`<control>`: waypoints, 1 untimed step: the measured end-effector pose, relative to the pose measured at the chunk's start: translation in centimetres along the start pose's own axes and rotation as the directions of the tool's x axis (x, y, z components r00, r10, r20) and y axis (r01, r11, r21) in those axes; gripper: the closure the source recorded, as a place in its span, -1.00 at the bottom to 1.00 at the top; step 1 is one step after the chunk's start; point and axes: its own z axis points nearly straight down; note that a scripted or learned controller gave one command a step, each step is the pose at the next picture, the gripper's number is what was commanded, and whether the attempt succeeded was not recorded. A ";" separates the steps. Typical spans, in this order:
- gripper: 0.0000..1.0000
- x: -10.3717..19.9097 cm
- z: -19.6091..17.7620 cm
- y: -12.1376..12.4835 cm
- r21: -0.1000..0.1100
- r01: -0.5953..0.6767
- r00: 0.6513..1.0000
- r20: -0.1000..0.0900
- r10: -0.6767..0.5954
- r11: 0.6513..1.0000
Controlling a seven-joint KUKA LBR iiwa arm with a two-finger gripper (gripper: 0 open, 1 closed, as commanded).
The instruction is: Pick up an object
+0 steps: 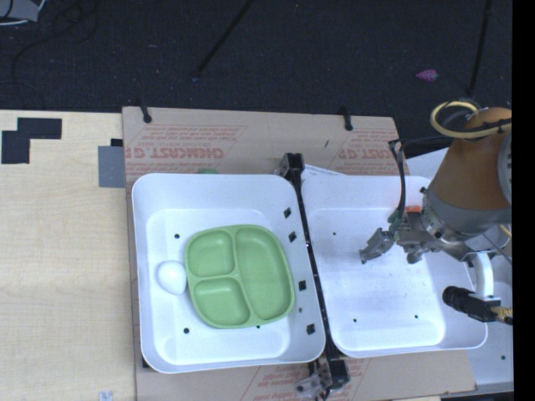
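**Gripper over right bin, both objects in left bin**

Jaws: state cannot be read from this slanted overhead angle; the dark linkage at the tool end is too small and cluttered to tell, and nothing visible sits between them.

Camera view. Gripper (391, 245) hangs over the right bin (359, 341), toward its upper middle, with the arm (468, 174) entering from the right edge. The floor of that bin around the tool shows bare white with a few dark specks.

Candidate objects lie in the left bin (150, 215), across the central divider from the tool, so well apart from it and toward the view's left. Green divided plate (238, 276) rests flat near the bin's middle; its long axis runs roughly from upper left to lower right. White egg-shaped object (171, 276) sits touching or just beside the plate's left rim, farther from the tool than the plate.

Count: bins, two. Green plate, one, with three compartments. White egg-shaped object, one. Arm, one.

Judgement: no grasp yet; the next move calls for a traverse leftward over the divider. The plate's near rim is the closest target.
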 end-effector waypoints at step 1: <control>-1.00 0.0 -0.7 0.3 -0.014 0.002 1.000 0.002 -0.002 1.000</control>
